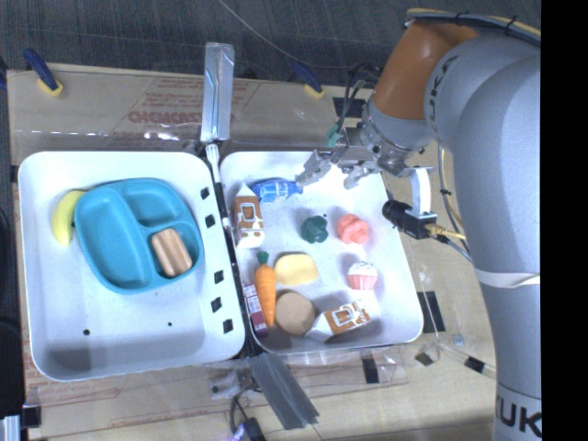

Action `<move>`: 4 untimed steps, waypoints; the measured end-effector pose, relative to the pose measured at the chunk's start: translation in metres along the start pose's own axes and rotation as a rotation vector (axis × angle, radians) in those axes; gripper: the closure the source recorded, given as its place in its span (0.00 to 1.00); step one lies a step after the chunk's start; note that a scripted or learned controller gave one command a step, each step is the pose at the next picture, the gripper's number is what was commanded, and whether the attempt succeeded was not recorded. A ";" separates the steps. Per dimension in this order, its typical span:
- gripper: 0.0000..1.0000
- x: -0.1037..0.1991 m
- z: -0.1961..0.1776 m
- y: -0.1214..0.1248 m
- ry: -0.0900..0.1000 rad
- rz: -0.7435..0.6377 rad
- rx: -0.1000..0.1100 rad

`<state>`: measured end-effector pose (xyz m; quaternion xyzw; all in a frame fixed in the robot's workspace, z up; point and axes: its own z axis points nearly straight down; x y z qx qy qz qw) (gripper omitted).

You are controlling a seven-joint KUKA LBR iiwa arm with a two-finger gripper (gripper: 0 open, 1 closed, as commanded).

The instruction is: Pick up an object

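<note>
On the worktop, the left bin (37, 274) holds a banana (62, 217) at its left wall, touching a blue divided plate (119, 237); a hot dog bun (171, 252) lies in the plate's right compartment. The right bin (404, 292) carries a small milk carton (247, 221), a carrot (265, 288), a dark bottle (255, 309) beside it, a yellow piece (296, 268), a round brown potato-like piece (295, 312), a second carton (346, 318), a dark green piece (315, 229), a cupcake (362, 275) and a pink piece (352, 229). A blue bottle (274, 189) lies at the far edge. The gripper (314, 169) hangs just right of it, fingers spread, nothing between them.
</note>
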<state>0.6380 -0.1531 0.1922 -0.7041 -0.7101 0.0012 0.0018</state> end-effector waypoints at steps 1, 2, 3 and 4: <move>0.00 0.020 0.102 -0.063 0.000 0.000 0.001; 0.00 0.023 0.100 -0.042 0.000 -0.041 -0.004; 1.00 0.023 0.090 -0.042 0.000 -0.046 -0.003; 1.00 0.110 -0.003 -0.040 0.001 -0.030 -0.009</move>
